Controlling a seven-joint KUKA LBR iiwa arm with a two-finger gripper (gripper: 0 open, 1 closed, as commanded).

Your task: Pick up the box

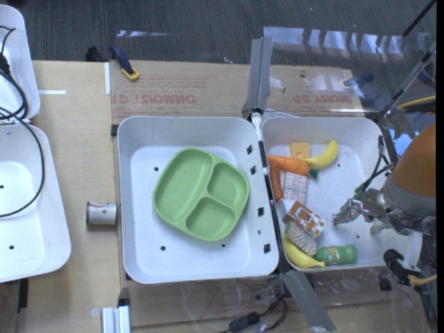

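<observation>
The box (304,219) is a small carton printed in orange, brown and white. It lies tilted in the left part of the right bin (368,134), just above a yellow banana (301,254). My gripper (349,212) hangs low over the same bin's floor, a short way to the right of the box and apart from it. Nothing shows in its grasp. The arm's orange band (421,168) is at the frame's right edge.
Around the box lie a pink-and-white packet (295,186), a carrot (288,164), a second banana (322,155), a cheese piece (300,149), a patterned packet (300,240) and a green bottle (338,255). The left bin (135,207) holds a green divided plate (201,193).
</observation>
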